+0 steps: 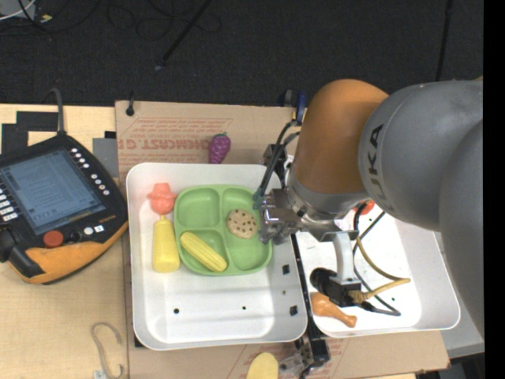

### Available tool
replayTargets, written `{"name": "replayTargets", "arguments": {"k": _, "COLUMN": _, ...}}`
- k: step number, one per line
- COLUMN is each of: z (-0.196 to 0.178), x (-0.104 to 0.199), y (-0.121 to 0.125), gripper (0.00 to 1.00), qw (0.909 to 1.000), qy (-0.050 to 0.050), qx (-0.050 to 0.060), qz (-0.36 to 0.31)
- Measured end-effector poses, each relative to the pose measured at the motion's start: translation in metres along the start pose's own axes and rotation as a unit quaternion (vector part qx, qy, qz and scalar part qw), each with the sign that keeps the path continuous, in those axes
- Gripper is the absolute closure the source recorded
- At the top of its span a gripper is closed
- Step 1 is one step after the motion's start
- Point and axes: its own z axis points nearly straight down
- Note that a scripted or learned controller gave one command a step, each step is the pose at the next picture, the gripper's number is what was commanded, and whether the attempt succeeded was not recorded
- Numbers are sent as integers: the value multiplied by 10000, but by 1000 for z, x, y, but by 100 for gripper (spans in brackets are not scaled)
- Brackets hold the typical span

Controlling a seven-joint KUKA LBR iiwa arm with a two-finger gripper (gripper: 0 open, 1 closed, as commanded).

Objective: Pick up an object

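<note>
- My gripper (267, 212) hangs over the right rim of the green divided plate (197, 204) in the left bin (205, 318); I cannot tell whether it is spread or closed.
- The cookie (241, 223) lies in the plate's right compartment, just beside my gripper.

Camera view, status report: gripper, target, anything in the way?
Gripper over green plate's right rim, beside cookie. No object seen in grasp. Corn and yellow bottle lie further left, apart from it.

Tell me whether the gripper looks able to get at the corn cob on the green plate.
Probably yes. The corn cob lies uncovered in the green plate, nothing on top of it, and the gripper sits close by at the plate's right rim, beside the cookie.
</note>
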Motion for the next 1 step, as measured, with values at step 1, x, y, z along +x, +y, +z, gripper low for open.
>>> {"name": "replayTargets", "arguments": {"k": 1, "z": 5, "x": 8, "y": -6, "gripper": 100, "qw": 10000, "qy": -6, "qx": 3, "qz": 10}}
